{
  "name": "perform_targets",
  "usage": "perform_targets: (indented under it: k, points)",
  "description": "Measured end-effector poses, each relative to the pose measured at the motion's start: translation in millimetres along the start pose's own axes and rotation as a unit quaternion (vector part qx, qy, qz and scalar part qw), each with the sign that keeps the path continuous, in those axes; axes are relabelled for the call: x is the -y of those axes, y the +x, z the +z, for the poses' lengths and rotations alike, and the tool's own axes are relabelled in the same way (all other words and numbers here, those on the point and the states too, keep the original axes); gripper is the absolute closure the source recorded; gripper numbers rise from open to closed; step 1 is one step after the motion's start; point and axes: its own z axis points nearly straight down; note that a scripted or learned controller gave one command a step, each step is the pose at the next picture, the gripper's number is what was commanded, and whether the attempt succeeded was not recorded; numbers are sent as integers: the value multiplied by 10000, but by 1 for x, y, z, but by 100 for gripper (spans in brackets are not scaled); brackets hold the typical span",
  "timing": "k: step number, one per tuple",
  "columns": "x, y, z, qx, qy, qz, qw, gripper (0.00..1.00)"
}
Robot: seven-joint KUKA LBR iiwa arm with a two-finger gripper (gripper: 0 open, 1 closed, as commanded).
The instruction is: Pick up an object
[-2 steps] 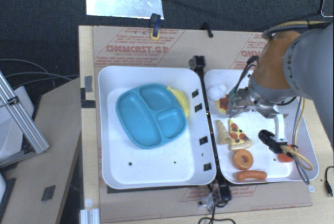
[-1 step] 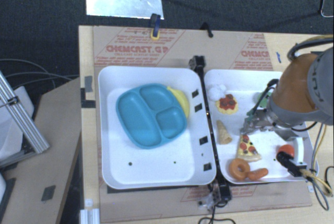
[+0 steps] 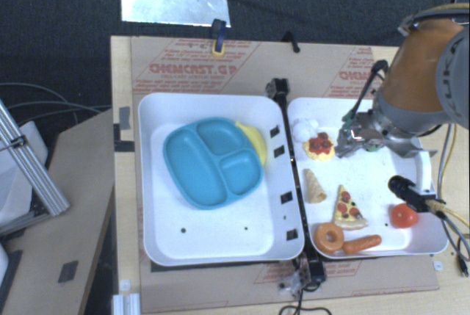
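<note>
The brown cardboard-covered desk is carrying two shallow white plastic bins side by side. The left bin is holding a blue sectioned plastic tray with a yellow piece peeking out from under its right edge. The grey arm with the orange band is reaching down over the right bin, its hand hanging near the bin's upper middle; how far it is open I cannot tell. Toy foods are lying in the right bin: an orange carrot, a tan doughnut, a pizza slice, a beige cone, a red tomato, and a small red-and-yellow tart sitting just left of the hand.
</note>
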Motion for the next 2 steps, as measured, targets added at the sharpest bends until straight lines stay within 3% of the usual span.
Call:
perform_targets:
  k: [1, 2]
  points:
    - [-31, 58, -5, -11, 47, -1, 10000, 100]
    - [-24, 95, 0, -5, 71, 17, 10000, 100]
